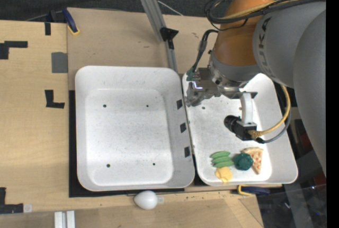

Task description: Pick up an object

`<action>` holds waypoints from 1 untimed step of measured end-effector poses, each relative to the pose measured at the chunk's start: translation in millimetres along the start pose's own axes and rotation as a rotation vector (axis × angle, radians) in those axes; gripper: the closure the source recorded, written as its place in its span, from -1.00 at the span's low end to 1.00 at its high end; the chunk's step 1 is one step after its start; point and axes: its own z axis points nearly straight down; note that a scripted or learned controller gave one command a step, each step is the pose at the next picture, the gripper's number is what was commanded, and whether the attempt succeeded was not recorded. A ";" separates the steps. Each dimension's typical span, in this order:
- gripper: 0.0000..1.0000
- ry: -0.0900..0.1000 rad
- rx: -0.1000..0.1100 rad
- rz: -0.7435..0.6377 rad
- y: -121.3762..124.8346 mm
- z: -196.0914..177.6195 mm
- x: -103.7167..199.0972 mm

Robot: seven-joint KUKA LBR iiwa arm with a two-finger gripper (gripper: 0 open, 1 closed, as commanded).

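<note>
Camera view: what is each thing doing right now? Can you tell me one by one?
Gripper: low over the right bin's top left corner, holding nothing I can see.
Green toy: lying in the right bin.
Yellow toy: lying beside it.
Pizza slice toy: lying flat there.
White egg: resting on the bench, outside the left bin.

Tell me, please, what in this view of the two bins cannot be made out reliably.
- gripper: in the camera view its fingers are dark and small against the bin edge; their state is unclear.
- right bin: its upper part is covered by the arm.
- toy food pile: pieces overlap, too small to name each one.
- white object below the left bin: too small to identify.
</note>
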 end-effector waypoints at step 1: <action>1.00 0.000 0.000 0.000 15.4 8.4 56.4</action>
